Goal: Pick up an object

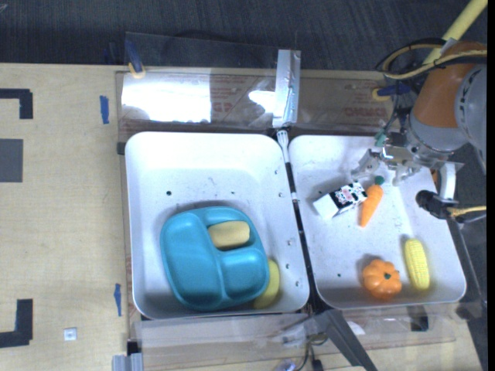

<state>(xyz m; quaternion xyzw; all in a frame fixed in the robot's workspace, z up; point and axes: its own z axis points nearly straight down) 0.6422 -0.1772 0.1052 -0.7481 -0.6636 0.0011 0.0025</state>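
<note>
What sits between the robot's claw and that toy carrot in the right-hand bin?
Nothing visible. The gripper hovers at the back of the right bin, with the carrot just below it in the camera view. The small black-and-white box lies beside the carrot on its left, not across the path.

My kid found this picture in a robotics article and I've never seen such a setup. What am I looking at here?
One camera looks down at a slant on a bench with two shallow white bins. The grey arm with the orange band, reaching in from the right, is a robot arm; its gripper hangs over the right bin. That bin holds a toy carrot, a small black-and-white item, a little pumpkin and a corn cob. The left bin holds a blue divided tray with a yellow piece in it and another yellow item beside it. Nothing is visibly gripped.
</note>
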